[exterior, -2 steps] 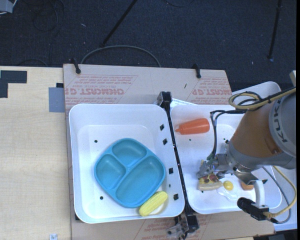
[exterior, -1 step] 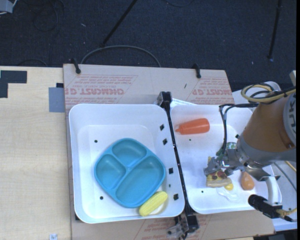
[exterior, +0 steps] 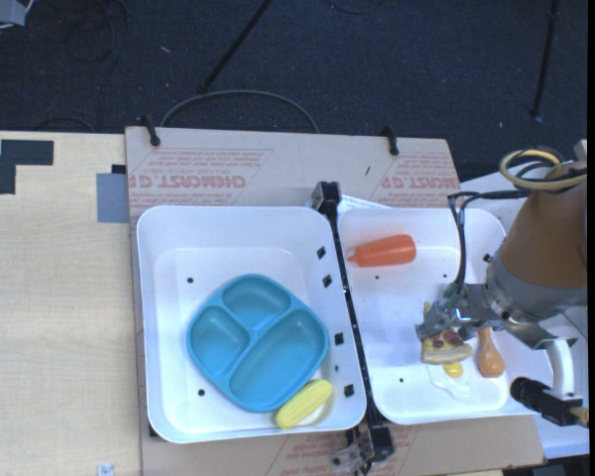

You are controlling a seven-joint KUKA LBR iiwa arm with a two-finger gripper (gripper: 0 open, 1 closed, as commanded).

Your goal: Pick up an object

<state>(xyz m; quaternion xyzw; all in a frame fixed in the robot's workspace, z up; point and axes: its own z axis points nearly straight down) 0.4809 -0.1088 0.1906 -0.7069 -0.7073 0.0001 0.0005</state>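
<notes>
In the right bin (exterior: 416, 405) my gripper (exterior: 442, 325) is low over a small sandwich-like toy (exterior: 446, 349) with tan and red layers. An orange-brown piece (exterior: 490, 355) lies just right of it, and a fried-egg toy (exterior: 454, 375) just below. An orange carrot (exterior: 383, 251) lies near the bin's back left. The arm's grey and orange body covers the bin's right side.
The left bin (exterior: 169, 256) holds a blue divided plate (exterior: 258, 341) and a yellow corn cob (exterior: 305, 404) by its front right corner. A black divider runs between the bins. Cables loop at the right edge.
</notes>
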